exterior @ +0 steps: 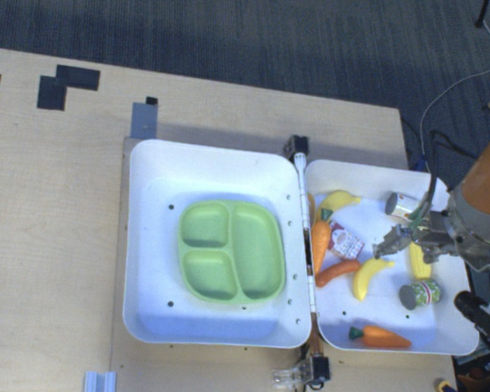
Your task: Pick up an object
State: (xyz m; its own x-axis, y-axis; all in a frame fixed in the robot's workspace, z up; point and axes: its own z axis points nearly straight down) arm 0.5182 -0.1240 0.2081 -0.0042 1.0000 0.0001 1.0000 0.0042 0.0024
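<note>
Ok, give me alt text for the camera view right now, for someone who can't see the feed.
The grey arm reaches in from the right, its gripper low over the right white bin, which holds toy carrots, yellow bananas and a small packet. The left white bin holds a green sectioned tray. Both bins sit side by side on a wooden bench.

I am seeing a yellow banana (368,278) lying tilted in the right bin (464,341), maybe touching an orange carrot (338,271).
</note>
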